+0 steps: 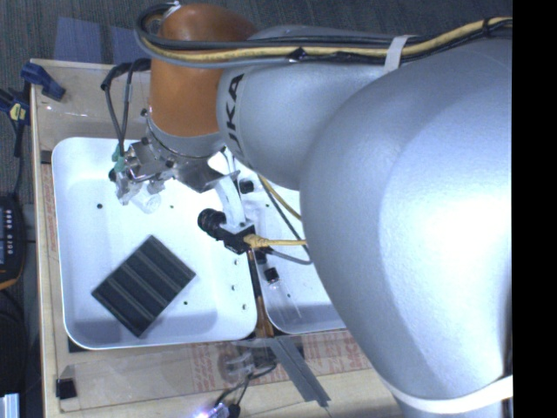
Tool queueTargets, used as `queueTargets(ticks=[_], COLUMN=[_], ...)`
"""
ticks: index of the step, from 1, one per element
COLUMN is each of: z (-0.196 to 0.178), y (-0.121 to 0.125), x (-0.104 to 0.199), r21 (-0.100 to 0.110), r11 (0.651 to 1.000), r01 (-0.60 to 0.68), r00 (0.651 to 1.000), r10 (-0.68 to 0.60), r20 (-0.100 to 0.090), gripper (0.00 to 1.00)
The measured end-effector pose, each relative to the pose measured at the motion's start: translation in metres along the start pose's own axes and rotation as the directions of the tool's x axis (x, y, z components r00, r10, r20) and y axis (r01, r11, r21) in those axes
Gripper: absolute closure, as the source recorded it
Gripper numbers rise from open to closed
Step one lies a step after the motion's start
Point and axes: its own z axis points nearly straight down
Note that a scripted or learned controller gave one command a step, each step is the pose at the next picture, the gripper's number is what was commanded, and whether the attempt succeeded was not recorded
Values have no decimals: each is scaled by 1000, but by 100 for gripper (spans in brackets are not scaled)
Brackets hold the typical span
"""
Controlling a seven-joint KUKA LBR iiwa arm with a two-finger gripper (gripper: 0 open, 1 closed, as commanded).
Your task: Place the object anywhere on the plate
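You can't tell the gripper's (pixel 137 179) state; the dark ribbed object (pixel 144 285) lies below it, so grasping looks unstarted.

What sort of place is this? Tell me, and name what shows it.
Probably a robotics lab or test cell. A large grey arm with an orange band reaches over two shallow white bins on a wooden bench. Its pincer hangs above the left bin, where a dark ribbed block lies.

- The wooden table (pixel 43 103) carries two shallow white bins side by side.
- The left bin (pixel 74 233) touches the right bin (pixel 291 320), partly hidden.
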Motion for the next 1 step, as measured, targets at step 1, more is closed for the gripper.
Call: queueTargets(ticks=[1], z=[23], y=[82], x=[21], r21=[-1], r11=[1000], r01=[-24], r00=[1000], r10=[24], r20=[1], gripper=[100])
